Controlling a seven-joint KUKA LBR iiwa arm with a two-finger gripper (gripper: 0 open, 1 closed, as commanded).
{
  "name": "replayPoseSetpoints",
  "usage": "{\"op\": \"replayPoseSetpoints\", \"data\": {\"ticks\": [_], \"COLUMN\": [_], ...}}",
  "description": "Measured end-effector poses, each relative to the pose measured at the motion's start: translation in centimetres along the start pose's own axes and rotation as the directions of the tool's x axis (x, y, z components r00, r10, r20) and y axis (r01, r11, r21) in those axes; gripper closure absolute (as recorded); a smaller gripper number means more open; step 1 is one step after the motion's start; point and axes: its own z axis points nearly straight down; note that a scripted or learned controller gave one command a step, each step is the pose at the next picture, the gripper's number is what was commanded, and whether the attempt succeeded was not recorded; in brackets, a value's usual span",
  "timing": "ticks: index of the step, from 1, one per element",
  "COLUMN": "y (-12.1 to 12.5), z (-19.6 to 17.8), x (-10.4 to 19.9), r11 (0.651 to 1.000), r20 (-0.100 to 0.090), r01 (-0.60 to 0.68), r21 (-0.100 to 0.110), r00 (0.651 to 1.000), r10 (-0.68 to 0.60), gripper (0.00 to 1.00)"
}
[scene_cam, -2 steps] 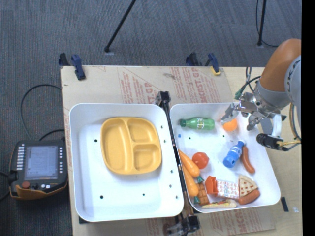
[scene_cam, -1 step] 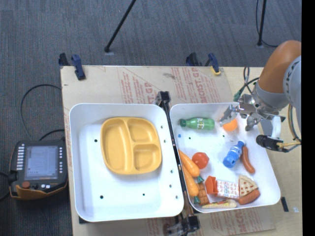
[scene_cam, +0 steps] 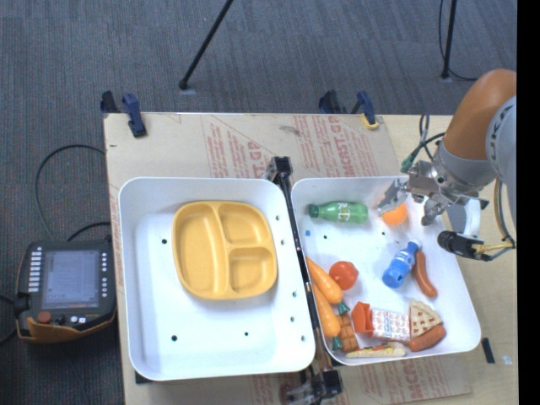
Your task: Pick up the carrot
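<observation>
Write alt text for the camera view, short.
The tool hovers over the right bin's far side by a small orange piece, away from the carrots lying along its left wall. That bin also holds a green bottle, tomato and blue bottle; the left bin holds a yellow tray.
</observation>
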Motion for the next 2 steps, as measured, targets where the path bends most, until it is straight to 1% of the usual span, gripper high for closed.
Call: {"op": "replayPoseSetpoints", "data": {"ticks": [1,2], "y": [0.0,0.1], "z": [-0.6,1.0], "x": [0.0,-0.3], "r11": [0.997,0.990], "r20": [0.001,0.000], "r01": [0.076,0.138], "r21": [-0.001,0.001], "r00": [0.997,0.990], "r10": [-0.076,-0.138], "gripper": [0.00,0.00]}}
